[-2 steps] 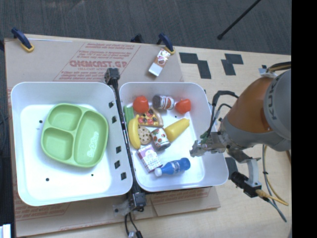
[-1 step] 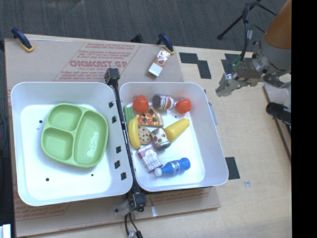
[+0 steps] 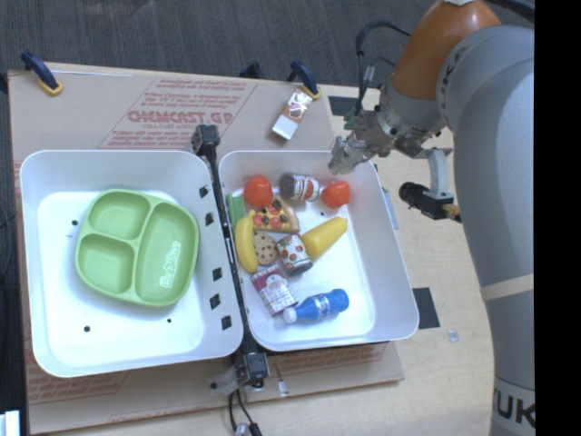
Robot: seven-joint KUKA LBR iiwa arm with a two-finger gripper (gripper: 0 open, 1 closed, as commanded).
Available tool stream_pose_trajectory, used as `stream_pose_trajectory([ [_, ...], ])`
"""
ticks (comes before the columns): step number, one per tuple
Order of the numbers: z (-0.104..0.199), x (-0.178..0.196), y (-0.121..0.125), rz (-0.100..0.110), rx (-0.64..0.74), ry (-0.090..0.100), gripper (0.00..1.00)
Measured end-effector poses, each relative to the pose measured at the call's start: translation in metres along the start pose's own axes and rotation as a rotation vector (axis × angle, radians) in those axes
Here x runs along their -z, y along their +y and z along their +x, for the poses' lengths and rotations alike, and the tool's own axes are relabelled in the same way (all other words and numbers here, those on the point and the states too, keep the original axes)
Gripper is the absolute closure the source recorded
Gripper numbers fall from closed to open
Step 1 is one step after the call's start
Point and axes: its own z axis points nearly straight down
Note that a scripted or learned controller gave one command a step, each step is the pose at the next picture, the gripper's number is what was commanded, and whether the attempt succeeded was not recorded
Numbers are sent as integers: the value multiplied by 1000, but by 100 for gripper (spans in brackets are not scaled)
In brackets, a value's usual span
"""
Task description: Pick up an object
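Note:
My gripper (image 3: 345, 157) hangs over the far right rim of the right bin (image 3: 386, 271), just above and to the right of a red tomato (image 3: 336, 193). Nothing shows between its tips. In that bin lie a second red tomato (image 3: 258, 191), a small brown can (image 3: 300, 187), a pizza slice (image 3: 273, 217), a banana (image 3: 244, 242), a yellow pepper-like piece (image 3: 324, 235), a cookie (image 3: 265, 249), a red packet (image 3: 274, 292) and a blue bottle (image 3: 320, 305).
The left bin (image 3: 54, 334) holds a green divided plate (image 3: 138, 247). A small carton (image 3: 291, 116) lies on the cardboard behind the right bin. Clamps sit at the board's far edge. The arm's grey body fills the right side.

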Motion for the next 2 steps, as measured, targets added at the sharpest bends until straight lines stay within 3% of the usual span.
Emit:
stream_pose_trajectory([
  [1,-1,3,1,-5,0,-2,0],
  [2,-8,-108,-63,-6,-2,-2,0],
])
